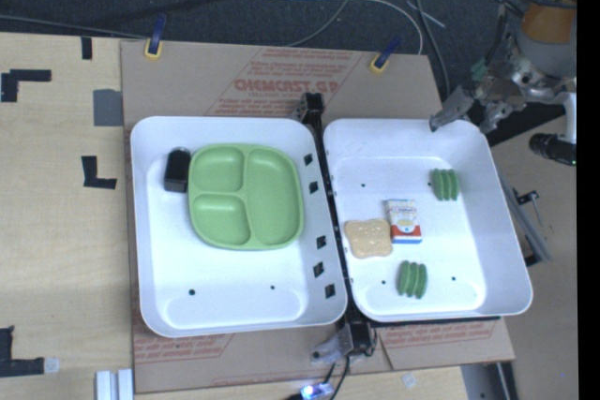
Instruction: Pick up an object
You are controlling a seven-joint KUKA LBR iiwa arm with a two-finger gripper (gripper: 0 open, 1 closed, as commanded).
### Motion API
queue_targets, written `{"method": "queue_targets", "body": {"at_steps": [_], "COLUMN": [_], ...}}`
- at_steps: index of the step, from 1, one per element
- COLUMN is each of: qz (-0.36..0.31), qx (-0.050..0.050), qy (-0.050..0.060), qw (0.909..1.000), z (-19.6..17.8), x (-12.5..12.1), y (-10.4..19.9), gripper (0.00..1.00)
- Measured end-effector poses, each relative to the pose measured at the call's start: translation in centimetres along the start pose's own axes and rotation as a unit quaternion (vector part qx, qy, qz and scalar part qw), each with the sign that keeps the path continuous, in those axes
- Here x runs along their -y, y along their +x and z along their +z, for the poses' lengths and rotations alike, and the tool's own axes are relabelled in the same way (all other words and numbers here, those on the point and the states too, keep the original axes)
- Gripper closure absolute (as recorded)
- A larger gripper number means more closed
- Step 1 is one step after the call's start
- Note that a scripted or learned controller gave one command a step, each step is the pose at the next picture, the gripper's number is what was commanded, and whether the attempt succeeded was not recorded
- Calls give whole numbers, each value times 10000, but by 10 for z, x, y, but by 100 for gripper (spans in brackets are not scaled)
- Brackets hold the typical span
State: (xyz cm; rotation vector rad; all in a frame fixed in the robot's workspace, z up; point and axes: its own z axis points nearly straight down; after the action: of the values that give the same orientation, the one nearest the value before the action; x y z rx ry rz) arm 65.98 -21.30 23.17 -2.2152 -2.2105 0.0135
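Observation:
The right bin [497, 201] holds a tan bread-like piece [367, 238] and, touching its right side, a small white packet with red and blue print [403, 220]. A ribbed green piece [444, 185] lies toward the bin's far right, and a second one [412, 279] lies near the front. My gripper [469, 117] hangs over the bin's far right corner, above and apart from all of these. Its two fingers stand spread, with nothing between them. The nearest thing to it is the far green piece.
The left bin [150, 239] carries a green divided plate [247, 197] with a small black block [176, 170] against its left edge. Black clips run down the seam between the bins [321, 201]. Cables cross the dark floor behind the bench.

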Motion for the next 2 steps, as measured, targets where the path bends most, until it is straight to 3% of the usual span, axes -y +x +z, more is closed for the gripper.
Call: {"method": "queue_targets", "body": {"at_steps": [1,2], "qz": [-17,-17], "qx": [15,16], "qy": [-67,-47], "qw": [10000,10000], "z": [-9,35], "x": [-3,-2], "y": [1,-1], "gripper": [0,0]}}
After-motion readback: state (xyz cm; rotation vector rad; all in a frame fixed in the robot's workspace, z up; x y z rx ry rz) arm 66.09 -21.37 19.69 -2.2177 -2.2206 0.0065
